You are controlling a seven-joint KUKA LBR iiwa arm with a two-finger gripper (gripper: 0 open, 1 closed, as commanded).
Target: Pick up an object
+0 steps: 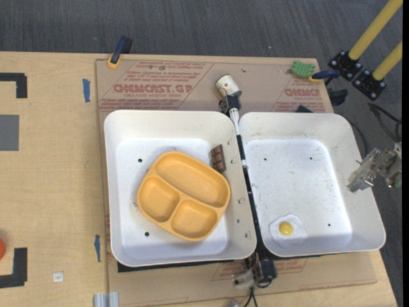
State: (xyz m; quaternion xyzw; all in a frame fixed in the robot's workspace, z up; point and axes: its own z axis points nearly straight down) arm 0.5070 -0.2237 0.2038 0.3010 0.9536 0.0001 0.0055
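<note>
Now the end effector (369,171) sits at three o'clock, just past the right bin's (332,133) outer rim, and its spread I cannot tell. Inside that bin, a fried-egg toy (285,228) lies near six o'clock. Over in the left bin (121,171), a yellow divided plate (184,194) fills the middle, a brown chocolate piece (218,158) at its two o'clock.

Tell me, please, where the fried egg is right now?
The egg lies in the right bin, near its front edge toward the left corner, apart from the gripper at the bin's right rim.
</note>
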